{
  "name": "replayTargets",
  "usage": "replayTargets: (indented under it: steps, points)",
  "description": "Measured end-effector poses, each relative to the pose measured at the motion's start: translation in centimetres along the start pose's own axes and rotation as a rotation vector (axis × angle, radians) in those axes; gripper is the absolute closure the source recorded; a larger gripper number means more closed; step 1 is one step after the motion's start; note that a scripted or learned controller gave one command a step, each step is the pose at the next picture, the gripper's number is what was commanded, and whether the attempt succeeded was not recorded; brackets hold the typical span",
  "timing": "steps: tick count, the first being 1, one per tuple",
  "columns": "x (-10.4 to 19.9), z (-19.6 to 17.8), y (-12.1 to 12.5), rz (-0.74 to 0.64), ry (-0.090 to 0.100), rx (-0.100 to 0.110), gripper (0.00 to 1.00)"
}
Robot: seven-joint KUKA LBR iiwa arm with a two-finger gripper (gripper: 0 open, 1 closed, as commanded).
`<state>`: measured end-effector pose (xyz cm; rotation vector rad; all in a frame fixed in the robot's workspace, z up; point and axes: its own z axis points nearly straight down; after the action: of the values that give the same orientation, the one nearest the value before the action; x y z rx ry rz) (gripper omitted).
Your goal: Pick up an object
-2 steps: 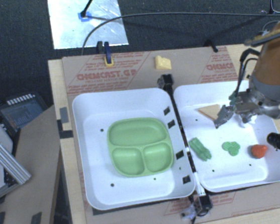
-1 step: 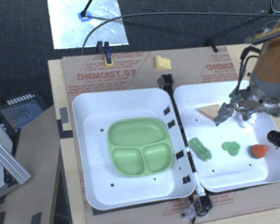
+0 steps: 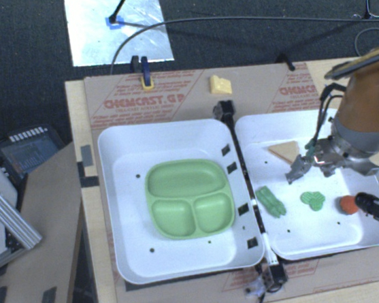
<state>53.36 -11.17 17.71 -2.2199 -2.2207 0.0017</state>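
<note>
- Two shallow white bins are seen side by side on the desk [image 3: 100, 261], over a sheet of printed cardboard [image 3: 168, 91].
- In the left bin [image 3: 118, 156] a pale green divided tray [image 3: 185, 197] is laid flat, near the middle.
- In the right bin [image 3: 283, 242] four small things are scattered: a green ridged piece [image 3: 271, 200] near the dividing wall, a small green clump [image 3: 313, 200] just right of it, an orange-red ball [image 3: 347, 205] near the right wall, and a tan wedge [image 3: 285, 151] toward the far side.
- The grey arm with its orange band [image 3: 368, 101] is reached in from the right, above the right bin.
- The pincer [image 3: 301, 166] is held above the bin floor, between the tan wedge and the green clump, and is pointed left.
- How far the pincer is parted cannot be told; nothing is seen between its tips.
- A yellow block [image 3: 220, 84] is set on the cardboard beyond the bins.
</note>
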Motion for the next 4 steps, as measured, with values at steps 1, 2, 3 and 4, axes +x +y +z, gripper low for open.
replayTargets:
  steps: [1, 2, 3, 4]
  points:
    - [0.2, 5.8, 0.8, -0.001, 0.001, 0.001, 0.0]
    - [0.2, 9.4, 0.9, -0.001, 0.0, -0.002, 0.0]
    - [0.2, 8.2, 1.0, 0.0, -0.001, -0.005, 1.0]
    - [1.0, 3.1, 0.5, -0.004, -0.001, -0.007, 1.0]
